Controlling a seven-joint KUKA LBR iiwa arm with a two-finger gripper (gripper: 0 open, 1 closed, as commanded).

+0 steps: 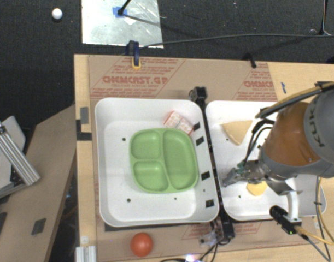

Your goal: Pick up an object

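Observation:
My gripper (236, 174) hangs low over the left part of the right bin (232, 206), at the end of the grey arm with the orange band (289, 138). A small yellow object (257, 189) lies on the bin floor just right of the gripper, partly under the wrist. Toward the back of the same bin rests a tan wedge-shaped piece (236, 131). In the left bin (109, 162) sit a green divided plate (163, 160) and, behind it, a small pink and white packet (179, 121). Nothing shows between the gripper's tips.
Black clips run along the divider (206, 146) between the two bins. A red ball (141, 244) rests on the bench in front of the left bin. A black connector with cables (284, 220) hangs near the right bin's front edge.

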